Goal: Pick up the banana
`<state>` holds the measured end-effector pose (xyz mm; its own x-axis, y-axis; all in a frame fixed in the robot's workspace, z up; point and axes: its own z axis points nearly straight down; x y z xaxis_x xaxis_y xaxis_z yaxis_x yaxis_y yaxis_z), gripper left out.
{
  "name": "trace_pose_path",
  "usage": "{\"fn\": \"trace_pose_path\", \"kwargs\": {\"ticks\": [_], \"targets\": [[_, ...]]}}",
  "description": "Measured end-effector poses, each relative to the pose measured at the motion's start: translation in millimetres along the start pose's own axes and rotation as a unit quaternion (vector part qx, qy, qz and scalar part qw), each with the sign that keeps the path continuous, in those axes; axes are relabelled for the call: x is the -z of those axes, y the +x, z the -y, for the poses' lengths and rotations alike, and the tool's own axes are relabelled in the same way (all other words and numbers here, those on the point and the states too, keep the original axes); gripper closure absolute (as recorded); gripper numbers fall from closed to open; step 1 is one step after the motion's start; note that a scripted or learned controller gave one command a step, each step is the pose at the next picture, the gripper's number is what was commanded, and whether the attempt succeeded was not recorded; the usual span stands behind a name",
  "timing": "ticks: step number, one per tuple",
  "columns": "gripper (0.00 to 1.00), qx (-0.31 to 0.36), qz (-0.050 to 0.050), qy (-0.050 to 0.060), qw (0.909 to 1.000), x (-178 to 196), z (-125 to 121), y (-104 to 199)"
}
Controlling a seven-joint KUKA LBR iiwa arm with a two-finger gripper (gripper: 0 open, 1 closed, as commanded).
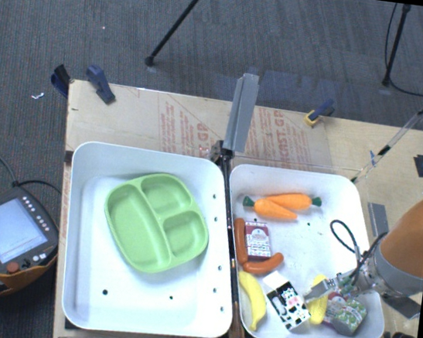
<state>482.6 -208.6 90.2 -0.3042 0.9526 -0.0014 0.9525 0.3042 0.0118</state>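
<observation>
**Right bin, banana at front-left, gripper low at the front-right**

So, camera view: the banana point(252, 298) is plain yellow, short and curved, lying flat on the floor of the right bin point(326, 184) in its front-left corner, close along the wall it shares with the left bin point(73, 262). Its upper end sits just below a hot dog, its lower end curls toward the bin's front edge. A black-and-white cow-print box point(288, 305) lies just beside it on the right.

Counts, right bin: one banana, two carrots point(283, 206) side by side near the back, two hot dogs point(261, 264) (one running along the left wall, one lying across under the card), one red-and-white card pack point(258, 239), one cow-print box, one black loop of cord point(345, 236), one small yellow piece point(317, 306) and one grey-and-pink packet point(345, 313) at the front-right. Left bin: one green divided plate point(157, 221), three compartments.

Arm comes in from the right, orange band at the frame edge, wrist angled down-left. The gripper point(335, 286) sits low over the front-right clutter, right by the small yellow piece and packet, well apart from the banana. Cannot tell its grasp state or whether anything is in it: too small and cluttered.
</observation>
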Motion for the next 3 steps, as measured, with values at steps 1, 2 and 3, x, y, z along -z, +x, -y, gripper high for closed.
{"fn": "trace_pose_path", "kwargs": {"ticks": [1,2,3], "targets": [[1.00,-0.002,-0.009,0.006,0.9999,4,2,4],[1.00,-0.041,0.000,0.005,0.9991,126,-82,27],[1.00,-0.051,-0.001,0.008,0.9987,128,-153,44]]}}
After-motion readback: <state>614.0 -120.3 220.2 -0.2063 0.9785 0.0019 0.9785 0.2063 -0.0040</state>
